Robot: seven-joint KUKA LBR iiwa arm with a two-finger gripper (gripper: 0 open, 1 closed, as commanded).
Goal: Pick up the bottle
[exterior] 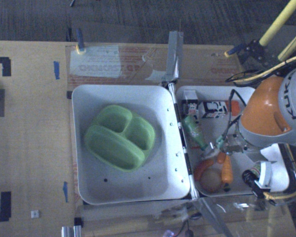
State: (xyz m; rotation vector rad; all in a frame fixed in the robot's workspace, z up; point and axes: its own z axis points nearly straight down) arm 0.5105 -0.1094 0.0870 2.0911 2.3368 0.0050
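Two white bins sit side by side: the green bottle (193, 131) lies along the right bin's (207, 91) left wall, and the gripper (222, 146), grip unreadable, hovers beside it, the approach step, needing descent onto it.

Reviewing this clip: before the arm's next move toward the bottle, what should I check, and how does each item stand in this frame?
1. Bottle in view: ok, it lies in the right bin, along its left wall.
2. Bottle free of the pincer: ok, the pincer sits to the bottle's right, nothing seen between its fingers.
3. Pincer opening: cannot tell, too small and cluttered.
4. Space around the bottle: not ok, a box lies just behind it and an orange carrot and a round fruit lie in front.
5. Green tray: ok, it sits in the left bin, out of the way.
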